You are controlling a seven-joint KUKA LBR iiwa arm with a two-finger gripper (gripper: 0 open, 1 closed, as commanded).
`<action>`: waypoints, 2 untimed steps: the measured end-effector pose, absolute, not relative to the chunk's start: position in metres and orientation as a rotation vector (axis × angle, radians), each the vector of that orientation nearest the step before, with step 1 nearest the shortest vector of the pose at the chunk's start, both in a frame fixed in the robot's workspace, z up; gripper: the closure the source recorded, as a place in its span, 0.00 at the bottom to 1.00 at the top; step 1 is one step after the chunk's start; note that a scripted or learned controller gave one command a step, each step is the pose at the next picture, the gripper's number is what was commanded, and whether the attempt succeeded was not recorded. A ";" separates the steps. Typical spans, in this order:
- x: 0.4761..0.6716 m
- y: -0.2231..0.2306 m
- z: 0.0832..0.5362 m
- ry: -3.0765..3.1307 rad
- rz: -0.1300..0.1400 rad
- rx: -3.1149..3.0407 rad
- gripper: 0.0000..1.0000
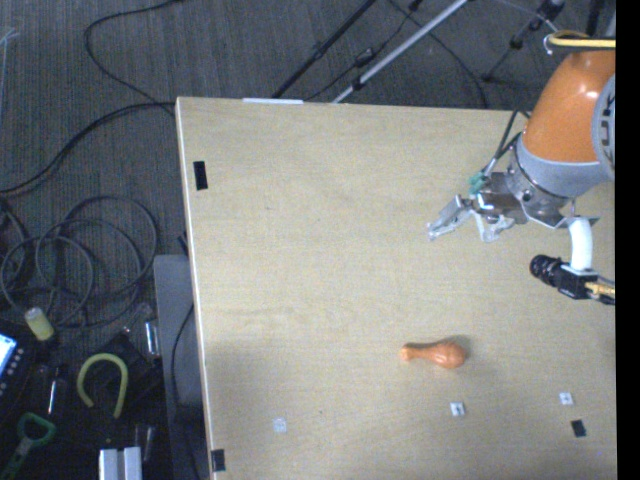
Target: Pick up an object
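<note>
Down front, the orange pear-shaped object (436,354) is lying on its side on the bare bench top (300,268), untouched. Further back, well apart from it, the gripper (450,218) is hovering, fingers looking spread and holding nothing. Approach phase: it's needing to swing nearer and descend.

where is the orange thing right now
The orange thing lies on the tan board, low and right of centre, below the tool and apart from it.

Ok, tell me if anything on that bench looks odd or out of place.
Nothing stands out. One orange pear-shaped object lies on its side on the tan bench surface, intact, nothing spilled. The claw hangs apart from it, farther back. Cables lie loose on the floor.
</note>
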State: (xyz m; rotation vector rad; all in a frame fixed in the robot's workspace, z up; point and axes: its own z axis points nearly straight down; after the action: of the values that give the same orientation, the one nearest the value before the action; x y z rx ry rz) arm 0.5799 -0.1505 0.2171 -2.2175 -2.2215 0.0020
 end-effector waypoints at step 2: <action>0.668 -0.223 0.084 -2.557 0.005 -1.827 0.00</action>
State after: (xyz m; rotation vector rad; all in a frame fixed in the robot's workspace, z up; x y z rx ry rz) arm 0.6681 -0.2234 0.0840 -1.8272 -2.5575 0.0053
